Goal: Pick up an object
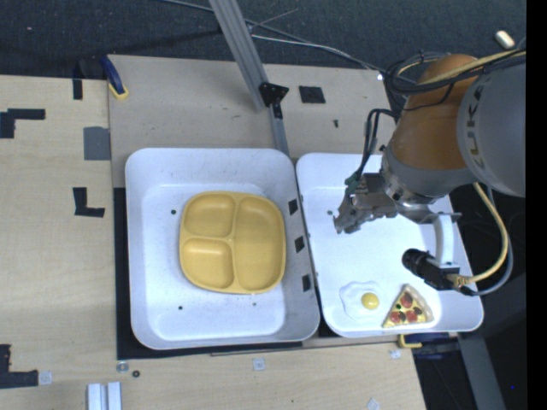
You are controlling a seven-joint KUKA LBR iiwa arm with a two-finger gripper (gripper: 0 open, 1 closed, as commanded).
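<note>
The table (51, 254) carries two shallow white bins side by side, their inner walls nearly touching. The left bin (154, 314) holds a yellow divided plate (232, 242) lying flat near its middle, with three compartments showing. The arm (444, 135) — grey, with its orange band above the wrist — reaches in from the right over the right bin (320, 186), its bulk covering that bin's upper right part. Its pincer (346, 220) hangs over the left-centre of the right bin, pointing down and toward the divide between the bins; whether it is released or clenched cannot be told, as the tips are dark and small, and nothing can be seen between them. The things to pick lie at the near end of the right bin, well apart from the pincer — a toy pizza slice (408, 307) by the near right corner, and just beside it on its left a toy fried egg (362, 298), white with a yellow yolk.
</note>
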